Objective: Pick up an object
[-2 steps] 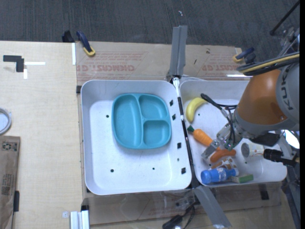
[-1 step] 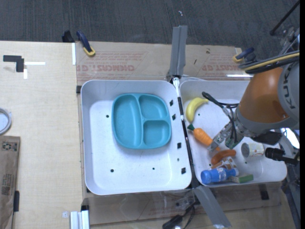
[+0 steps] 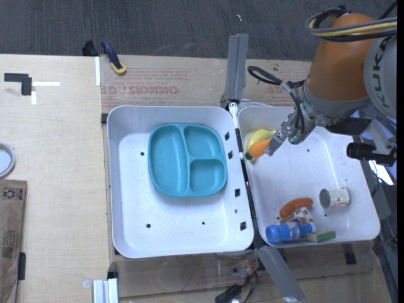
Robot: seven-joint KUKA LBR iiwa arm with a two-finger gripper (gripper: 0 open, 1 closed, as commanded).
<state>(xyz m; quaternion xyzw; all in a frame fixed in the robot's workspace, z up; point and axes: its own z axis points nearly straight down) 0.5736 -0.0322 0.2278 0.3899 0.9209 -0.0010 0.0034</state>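
Reaching in from the right, the arm's gripper (image 3: 282, 137) hangs over the right bin (image 3: 353, 232), just beside a yellow-and-orange toy (image 3: 257, 141) at that bin's far left corner; whether its claw is apart or together cannot be told. A blue divided plate (image 3: 187, 160) lies in the left bin (image 3: 126, 232), while a blue bottle (image 3: 287, 231), an orange piece (image 3: 295, 206) and a small cup (image 3: 334, 197) sit near the right bin's front edge.

Gripper (image 3: 279, 139) low in right bin (image 3: 353, 232), just beside yellow-orange toy (image 3: 257, 141) at bin's left wall. Blue divided plate (image 3: 188, 160) in left bin (image 3: 129, 188). Orange sausage toy (image 3: 296, 206), blue bottle (image 3: 283, 232), small cup (image 3: 334, 197) near right bin's front.
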